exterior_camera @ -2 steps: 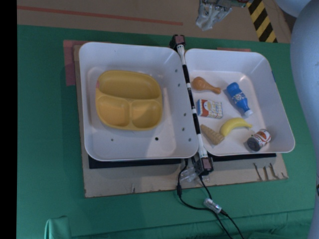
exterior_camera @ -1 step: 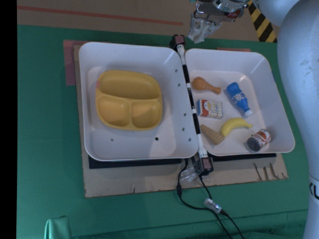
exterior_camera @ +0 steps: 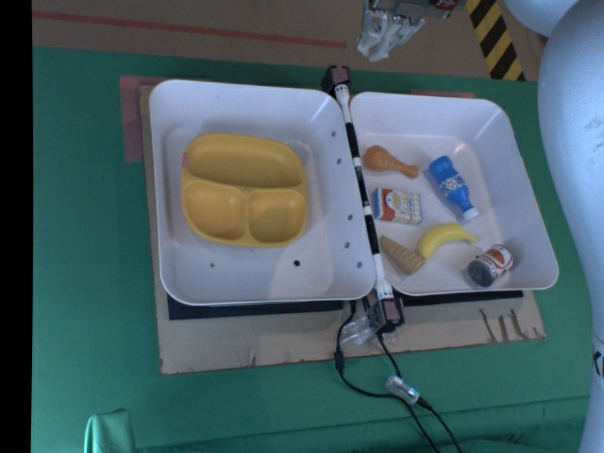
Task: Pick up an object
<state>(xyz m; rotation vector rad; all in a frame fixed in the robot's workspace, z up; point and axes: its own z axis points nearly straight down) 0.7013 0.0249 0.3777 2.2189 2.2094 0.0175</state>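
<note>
Gripper [exterior_camera: 382, 38] up beyond the bins, nothing in it; open or closed, cannot tell. Right bin [exterior_camera: 500, 130] below it: drumstick [exterior_camera: 389, 161], blue bottle [exterior_camera: 452, 187], small carton [exterior_camera: 396, 206], cone [exterior_camera: 402, 255], banana [exterior_camera: 444, 238], can [exterior_camera: 489, 265]. Left bin [exterior_camera: 179, 262]: yellow divided tray [exterior_camera: 245, 189]. Labels unreadable.

A robotics lab — green-covered surface [exterior_camera: 85, 253], hazard-striped tape [exterior_camera: 495, 28] at one o'clock, loose cables [exterior_camera: 377, 371] at six — toy food in white bins [exterior_camera: 528, 225].
</note>
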